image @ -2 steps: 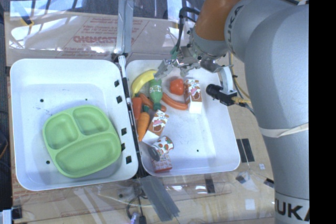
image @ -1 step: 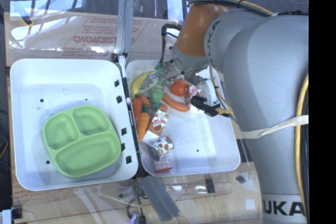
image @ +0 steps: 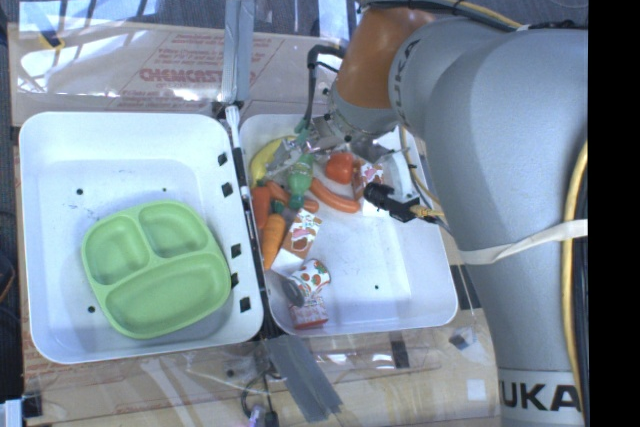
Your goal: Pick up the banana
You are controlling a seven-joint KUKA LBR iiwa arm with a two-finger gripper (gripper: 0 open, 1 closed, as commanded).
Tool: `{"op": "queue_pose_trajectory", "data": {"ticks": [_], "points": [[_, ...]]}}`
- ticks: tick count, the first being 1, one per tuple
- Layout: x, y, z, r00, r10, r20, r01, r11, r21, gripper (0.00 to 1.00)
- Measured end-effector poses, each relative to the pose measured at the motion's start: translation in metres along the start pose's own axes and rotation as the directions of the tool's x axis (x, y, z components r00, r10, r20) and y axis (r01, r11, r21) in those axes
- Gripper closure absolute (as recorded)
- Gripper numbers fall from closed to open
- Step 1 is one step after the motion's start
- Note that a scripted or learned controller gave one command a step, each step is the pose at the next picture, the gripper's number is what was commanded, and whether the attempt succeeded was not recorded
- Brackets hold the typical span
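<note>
Reaching in from the counter's right edge, the arm (image: 480,115) has its tool (image: 310,140) low over the far-left corner of the right bin (image: 400,300), directly by the banana (image: 264,158). The banana lies curved against the bin's left wall near that far corner, partly under other toy food, so the tool has to come down tight to the wall. I cannot tell whether the tool is released or clenched; clutter hides it. Just nearer lie a tomato (image: 339,167), a sausage (image: 335,198), carrots (image: 268,225) and small cartons (image: 308,280), crowded along the same wall. In the left bin (image: 60,155) a green plate (image: 155,267) sits toward the near side, well apart.
</note>
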State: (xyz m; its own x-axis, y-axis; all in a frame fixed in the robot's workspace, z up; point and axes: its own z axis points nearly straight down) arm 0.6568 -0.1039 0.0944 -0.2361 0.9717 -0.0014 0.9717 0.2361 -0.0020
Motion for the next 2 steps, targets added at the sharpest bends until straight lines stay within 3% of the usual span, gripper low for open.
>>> {"op": "queue_pose_trajectory", "data": {"ticks": [1, 2], "points": [[0.002, 0.0, -0.008, 1.0, -0.005, -0.002, 0.005, 1.0, 0.003, 1.0], [0.025, 0.005, -0.17, 0.96, 0.28, -0.001, -0.28, 0.96, 0.002, 1.0]]}}
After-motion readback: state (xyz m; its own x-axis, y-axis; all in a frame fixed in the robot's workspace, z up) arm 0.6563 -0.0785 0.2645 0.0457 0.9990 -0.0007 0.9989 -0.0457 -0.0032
